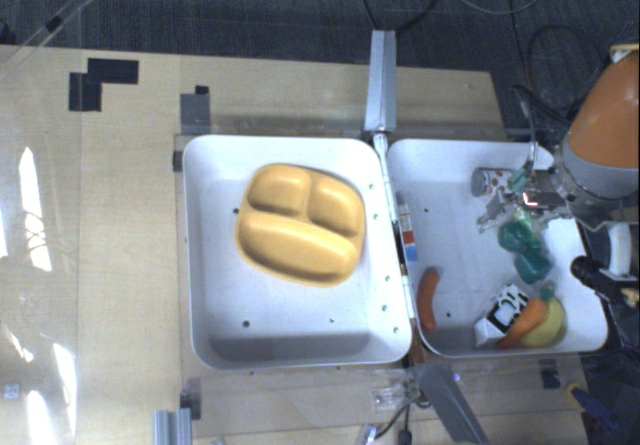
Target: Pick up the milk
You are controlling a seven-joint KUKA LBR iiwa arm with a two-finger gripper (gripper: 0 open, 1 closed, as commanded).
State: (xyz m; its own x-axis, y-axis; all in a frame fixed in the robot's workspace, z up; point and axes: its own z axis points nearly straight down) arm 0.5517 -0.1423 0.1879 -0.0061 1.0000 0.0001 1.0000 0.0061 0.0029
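Camera view | gripper (503, 195) over right bin (450, 263), beside teal object (525, 245); whether its claw is apart or together I cannot tell | milk (508, 309) at bin's near right corner, touching carrot (527, 321) and banana (548, 325) | bread (300, 223) in left bin (215, 313)

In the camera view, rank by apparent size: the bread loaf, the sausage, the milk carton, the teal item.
1. bread loaf, clearly largest.
2. teal item and milk carton: look similar, and the carton is partly hidden, so unranked.
3. sausage, slimmest.
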